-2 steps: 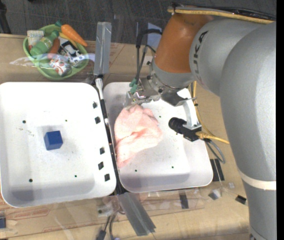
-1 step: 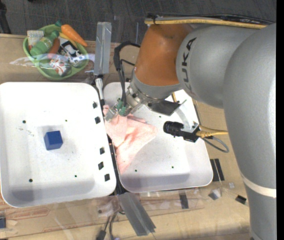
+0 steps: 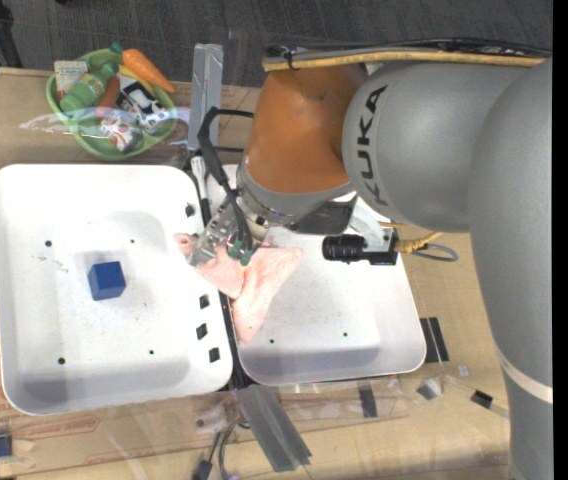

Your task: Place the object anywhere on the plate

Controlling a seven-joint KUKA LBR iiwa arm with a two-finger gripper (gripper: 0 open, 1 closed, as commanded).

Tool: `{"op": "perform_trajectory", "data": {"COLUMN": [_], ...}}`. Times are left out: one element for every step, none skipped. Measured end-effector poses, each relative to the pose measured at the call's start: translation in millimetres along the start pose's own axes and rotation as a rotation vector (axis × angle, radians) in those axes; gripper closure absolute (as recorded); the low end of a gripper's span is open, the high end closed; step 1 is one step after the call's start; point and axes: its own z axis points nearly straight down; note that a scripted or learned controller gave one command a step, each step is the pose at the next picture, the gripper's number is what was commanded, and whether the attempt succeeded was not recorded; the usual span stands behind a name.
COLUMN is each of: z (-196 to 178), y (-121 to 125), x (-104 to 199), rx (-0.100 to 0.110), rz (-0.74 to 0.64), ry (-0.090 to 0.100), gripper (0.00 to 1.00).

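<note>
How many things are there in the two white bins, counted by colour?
Blue: 1, the cube in the left bin
Pink: 1, the cloth at the left side of the right bin, with the gripper on its upper end
Total: 2

A small blue cube (image 3: 107, 279) is sitting in the left white plastic bin (image 3: 24, 368); a pink cloth (image 3: 259, 276) is lying in the right white bin (image 3: 384, 343), and a green bowl of toys (image 3: 114, 103) is sitting behind.
</note>
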Motion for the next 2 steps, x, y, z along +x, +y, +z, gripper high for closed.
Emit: {"op": "perform_trajectory", "data": {"z": [3,-5], "y": [25,51], "x": [52,93], "rx": [0.000,0.001], "rz": [-0.403,-0.575], "ry": [0.000,0.000], "gripper": [1.00,1.00]}}
